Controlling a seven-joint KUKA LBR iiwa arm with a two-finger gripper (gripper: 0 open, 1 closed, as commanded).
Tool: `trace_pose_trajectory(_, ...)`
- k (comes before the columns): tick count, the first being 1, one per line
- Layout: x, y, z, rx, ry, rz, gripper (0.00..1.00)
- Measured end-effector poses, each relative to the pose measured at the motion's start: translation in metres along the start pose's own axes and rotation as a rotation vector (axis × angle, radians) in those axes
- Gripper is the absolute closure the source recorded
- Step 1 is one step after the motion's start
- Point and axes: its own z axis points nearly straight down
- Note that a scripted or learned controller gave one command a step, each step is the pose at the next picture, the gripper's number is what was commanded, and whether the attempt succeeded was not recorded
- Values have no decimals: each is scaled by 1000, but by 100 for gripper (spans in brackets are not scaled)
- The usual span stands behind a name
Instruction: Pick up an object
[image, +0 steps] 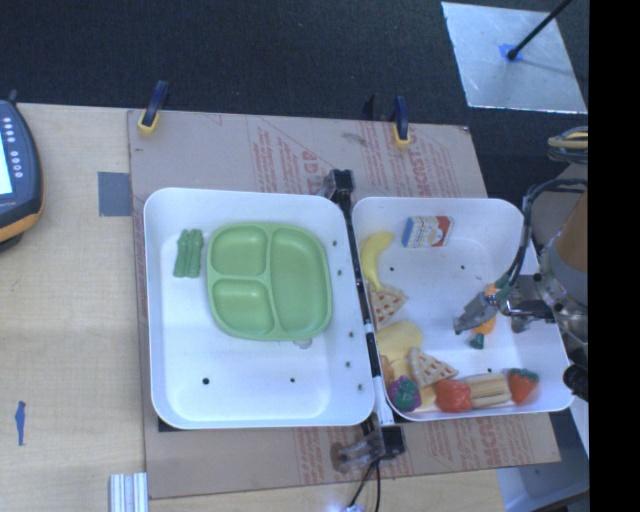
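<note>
Toys lie in the right bin (440, 205), mostly along its near and left walls: a banana (374, 256), a waffle (388, 302), a carton (427, 231), a strawberry (522, 383). My gripper (478, 322) hangs low over the right part, and something small and orange (486, 322) with a green bit (479, 340) is just at its tip. I cannot tell whether the fingers are spread or pinching it. I judge these toys light, stiff and smooth plastic; I would take one across its narrow middle.

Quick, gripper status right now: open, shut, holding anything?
Gripper: low in the right bin, over something small and orange; open or closed cannot be told.
</note>
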Motion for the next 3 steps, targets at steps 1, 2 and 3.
trace_pose_trajectory(1, -39, 36, 75, 2, -1, 0, 0)
trace_pose_trajectory(2, -39, 64, 116, -1, -1, -3, 0)
trace_pose_trajectory(3, -40, 64, 103, -1, -2, -2, 100)
